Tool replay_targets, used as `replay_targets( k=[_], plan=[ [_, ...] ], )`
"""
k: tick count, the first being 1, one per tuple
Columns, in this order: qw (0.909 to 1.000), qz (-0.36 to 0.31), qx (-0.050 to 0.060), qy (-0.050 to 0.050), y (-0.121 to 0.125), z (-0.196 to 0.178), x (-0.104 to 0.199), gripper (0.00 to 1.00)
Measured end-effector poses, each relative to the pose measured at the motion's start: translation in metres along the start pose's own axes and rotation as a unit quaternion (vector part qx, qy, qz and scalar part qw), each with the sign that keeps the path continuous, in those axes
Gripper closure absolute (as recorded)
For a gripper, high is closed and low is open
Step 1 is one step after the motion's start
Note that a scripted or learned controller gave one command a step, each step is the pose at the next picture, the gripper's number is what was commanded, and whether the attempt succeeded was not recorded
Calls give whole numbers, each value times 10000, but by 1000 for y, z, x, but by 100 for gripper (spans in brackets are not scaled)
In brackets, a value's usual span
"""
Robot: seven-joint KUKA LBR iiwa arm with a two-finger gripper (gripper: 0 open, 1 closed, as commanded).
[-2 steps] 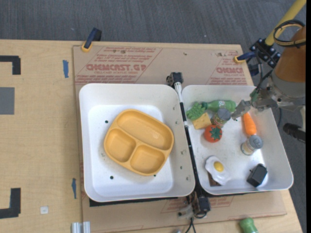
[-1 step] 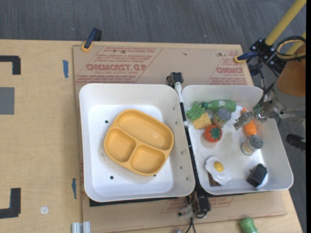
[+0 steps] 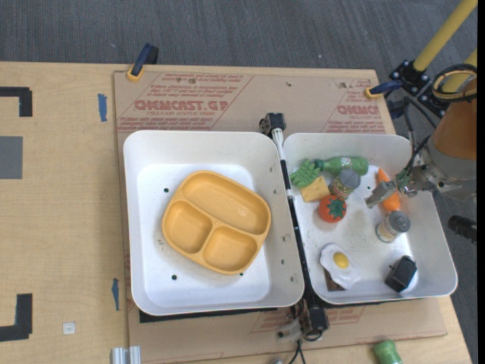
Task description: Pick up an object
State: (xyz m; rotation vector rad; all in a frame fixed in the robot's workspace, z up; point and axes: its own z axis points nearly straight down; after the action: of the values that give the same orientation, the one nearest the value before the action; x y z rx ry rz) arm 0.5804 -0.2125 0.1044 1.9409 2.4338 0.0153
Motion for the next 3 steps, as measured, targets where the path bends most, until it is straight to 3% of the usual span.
replay_targets(
  k=[1,2,3],
  plan=[
    [9865,-1636,-31,-63,11,4,-12,0],
    [9789,-2040,99,103,17,19,38,0],
    [9708,-2395,95,107,-5,17,81,0]
  ],
)
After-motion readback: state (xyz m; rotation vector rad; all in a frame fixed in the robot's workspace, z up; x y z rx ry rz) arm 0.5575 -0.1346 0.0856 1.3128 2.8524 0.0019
